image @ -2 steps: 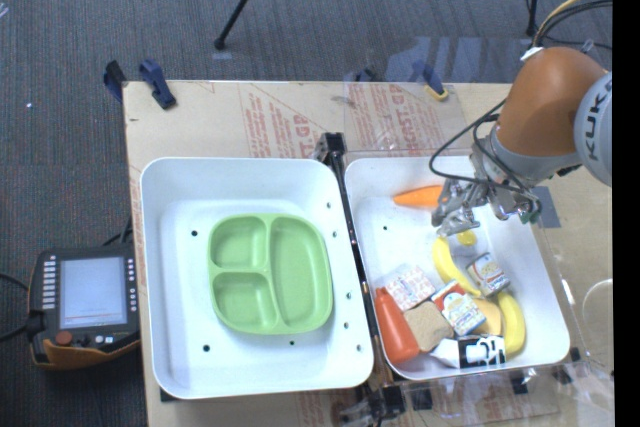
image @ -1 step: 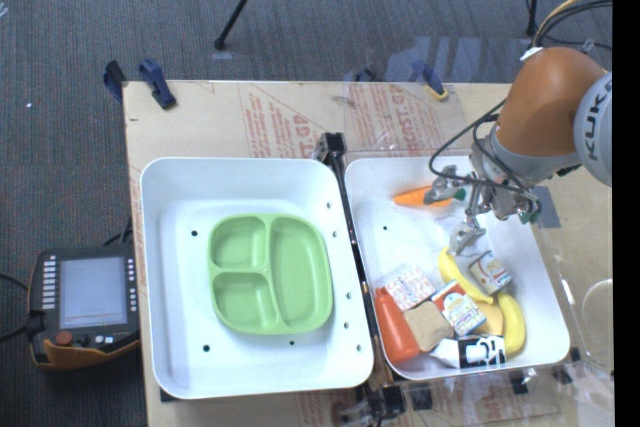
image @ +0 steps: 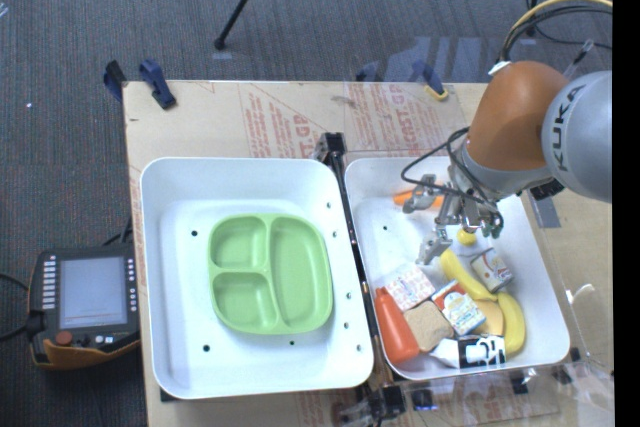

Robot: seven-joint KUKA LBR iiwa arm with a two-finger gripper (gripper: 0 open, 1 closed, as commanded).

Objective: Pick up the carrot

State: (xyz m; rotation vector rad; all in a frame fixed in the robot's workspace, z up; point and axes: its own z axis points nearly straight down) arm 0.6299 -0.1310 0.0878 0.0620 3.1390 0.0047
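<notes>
Reaching in from the right, the arm [image: 545, 130] hangs its gripper [image: 452, 220] over the right bin [image: 375, 190], and its fingers stand apart with nothing between them. The carrot [image: 412, 199] lies in that bin just left of the gripper, partly hidden by it. Nearer the bin's front lie a banana [image: 500, 300], an orange bottle [image: 396, 327], a slice of bread [image: 429, 325] and small packets [image: 409, 286]. Left of that bin, the left bin [image: 160, 215] holds a green tray [image: 270, 273].
</notes>
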